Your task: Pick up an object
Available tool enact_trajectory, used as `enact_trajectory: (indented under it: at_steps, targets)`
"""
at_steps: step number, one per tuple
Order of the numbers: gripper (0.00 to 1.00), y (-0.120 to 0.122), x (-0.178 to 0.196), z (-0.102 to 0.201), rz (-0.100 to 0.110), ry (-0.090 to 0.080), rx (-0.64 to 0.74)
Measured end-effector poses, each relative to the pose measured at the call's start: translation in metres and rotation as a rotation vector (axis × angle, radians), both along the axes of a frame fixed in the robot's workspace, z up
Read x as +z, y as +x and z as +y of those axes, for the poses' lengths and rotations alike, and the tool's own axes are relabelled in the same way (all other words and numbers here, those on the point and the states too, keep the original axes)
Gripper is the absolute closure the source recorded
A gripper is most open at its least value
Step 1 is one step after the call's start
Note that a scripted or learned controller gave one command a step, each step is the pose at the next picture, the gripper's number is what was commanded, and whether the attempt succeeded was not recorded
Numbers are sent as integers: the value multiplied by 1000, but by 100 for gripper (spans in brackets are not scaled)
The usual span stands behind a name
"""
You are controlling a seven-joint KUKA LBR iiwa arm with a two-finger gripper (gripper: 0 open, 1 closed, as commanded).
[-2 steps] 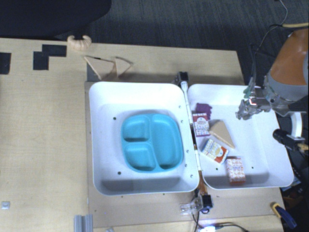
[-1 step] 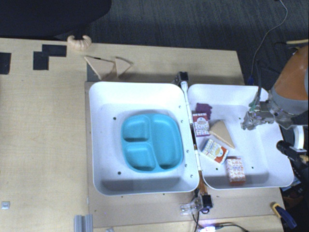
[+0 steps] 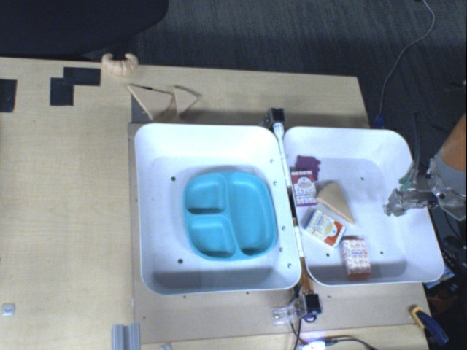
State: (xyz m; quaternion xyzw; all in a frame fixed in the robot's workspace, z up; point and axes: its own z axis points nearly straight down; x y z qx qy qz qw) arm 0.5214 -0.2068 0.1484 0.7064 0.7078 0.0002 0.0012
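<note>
Lying flat, the tan wedge (image 3: 337, 200) points up-left, long axis diagonal.

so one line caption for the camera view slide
Gripper over right bin holding small cartons; blue tray in left bin.

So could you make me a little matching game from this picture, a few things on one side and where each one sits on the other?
Things:
1. blue divided tray
2. tan wedge
3. gripper
4. purple-topped carton

Places:
A. right bin, by the divider wall
B. over the right bin's right side
C. left bin, in the middle
D. right bin, near the middle

Pairs: 1-C, 2-D, 3-B, 4-A
</note>
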Motion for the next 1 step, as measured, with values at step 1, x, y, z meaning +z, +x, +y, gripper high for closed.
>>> enact_trajectory:
  at_steps: [1]
  targets:
    - [100, 30, 51, 67, -3, 2, 4]
